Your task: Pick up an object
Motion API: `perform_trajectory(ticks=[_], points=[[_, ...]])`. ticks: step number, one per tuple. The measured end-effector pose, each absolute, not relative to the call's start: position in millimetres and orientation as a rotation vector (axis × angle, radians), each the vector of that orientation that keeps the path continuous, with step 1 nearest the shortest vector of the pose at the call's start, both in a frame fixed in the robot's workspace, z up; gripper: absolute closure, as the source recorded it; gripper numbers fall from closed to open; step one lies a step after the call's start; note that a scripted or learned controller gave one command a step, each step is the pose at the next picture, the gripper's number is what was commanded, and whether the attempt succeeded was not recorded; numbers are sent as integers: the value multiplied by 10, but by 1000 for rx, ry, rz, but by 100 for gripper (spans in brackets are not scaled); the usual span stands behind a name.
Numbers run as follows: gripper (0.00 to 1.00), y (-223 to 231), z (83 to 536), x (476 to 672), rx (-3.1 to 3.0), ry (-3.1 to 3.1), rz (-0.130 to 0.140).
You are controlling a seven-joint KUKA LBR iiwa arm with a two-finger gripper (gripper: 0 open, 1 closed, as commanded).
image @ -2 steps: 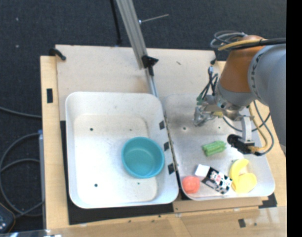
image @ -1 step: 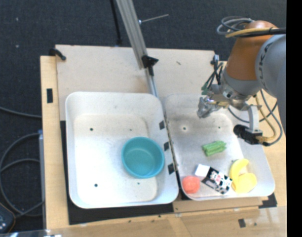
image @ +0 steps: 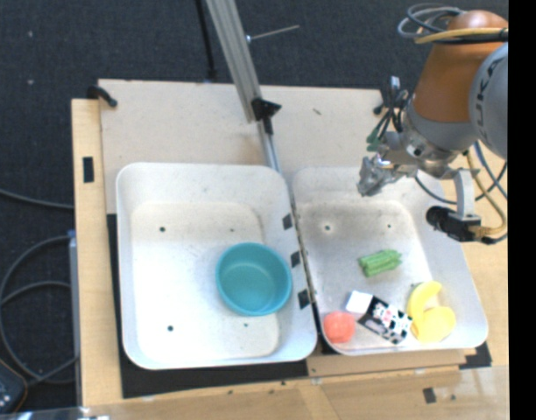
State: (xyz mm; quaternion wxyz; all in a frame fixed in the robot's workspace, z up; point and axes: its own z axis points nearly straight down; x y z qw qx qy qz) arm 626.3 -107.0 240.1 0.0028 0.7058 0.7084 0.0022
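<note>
Nearest the camera, along the front wall of the right bin (image: pixel 443 344), lie an orange-red ball (image: pixel 340 326), a white block (image: pixel 359 303), a black-and-white patterned object (image: pixel 387 321) and a yellow cup-like object (image: pixel 430 311) on its side; the white block touches the patterned object, and the yellow piece lies just beside them to the right. Slightly farther back, near the middle of the same bin, a green ridged object (image: pixel 379 262) rests apart from the others. In the left bin (image: pixel 145 234), a teal bowl (image: pixel 253 278) stands upright toward the front right. Both bins sit side by side on the desk (image: pixel 180 121). At the far edge of the right bin, the pincer (image: pixel 371 178) hangs over the back rim, well apart from every object; whether it is released or clenched cannot be told. A slanted metal post (image: pixel 237 51) rises behind the bins
</note>
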Motion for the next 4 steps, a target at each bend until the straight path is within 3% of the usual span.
perform_trajectory(ticks=[1, 4], points=[[100, -1080, 2616, 6273, 2214, 2224, 4], [100, 416, 2624, 5755, 2214, 2231, 4]])
